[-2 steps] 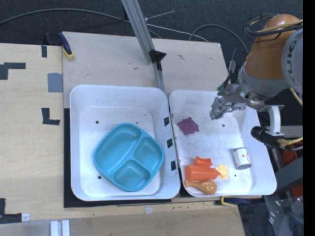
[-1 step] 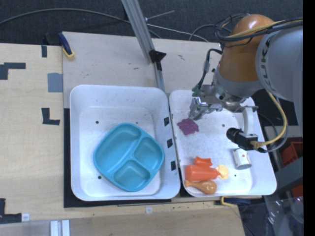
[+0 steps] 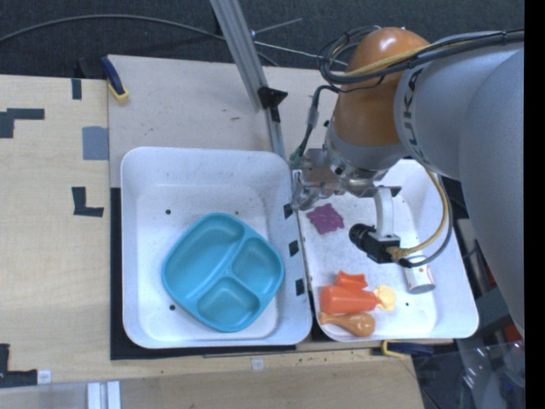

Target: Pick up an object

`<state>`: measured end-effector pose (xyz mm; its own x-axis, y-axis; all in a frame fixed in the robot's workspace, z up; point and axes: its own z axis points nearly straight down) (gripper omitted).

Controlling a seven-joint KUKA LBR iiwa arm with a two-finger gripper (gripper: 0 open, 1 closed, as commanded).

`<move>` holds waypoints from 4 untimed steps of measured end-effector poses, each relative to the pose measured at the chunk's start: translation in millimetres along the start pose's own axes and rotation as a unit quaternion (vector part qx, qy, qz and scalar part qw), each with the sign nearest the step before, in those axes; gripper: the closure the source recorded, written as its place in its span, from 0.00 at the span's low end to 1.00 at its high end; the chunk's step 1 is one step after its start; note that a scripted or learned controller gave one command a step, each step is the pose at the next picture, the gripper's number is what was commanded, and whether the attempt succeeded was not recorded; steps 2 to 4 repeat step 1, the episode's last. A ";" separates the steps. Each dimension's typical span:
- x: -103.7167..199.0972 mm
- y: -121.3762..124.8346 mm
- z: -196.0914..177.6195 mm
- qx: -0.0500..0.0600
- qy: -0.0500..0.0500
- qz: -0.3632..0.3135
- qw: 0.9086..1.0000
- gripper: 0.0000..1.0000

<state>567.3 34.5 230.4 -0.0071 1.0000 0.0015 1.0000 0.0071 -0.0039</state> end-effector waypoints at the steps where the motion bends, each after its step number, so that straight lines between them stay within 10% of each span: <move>1: 45.0 -5.9 7.7 0.000 0.000 0.000 1.000 1.00; 4: 45.0 -5.9 7.7 0.000 0.000 0.000 1.000 1.00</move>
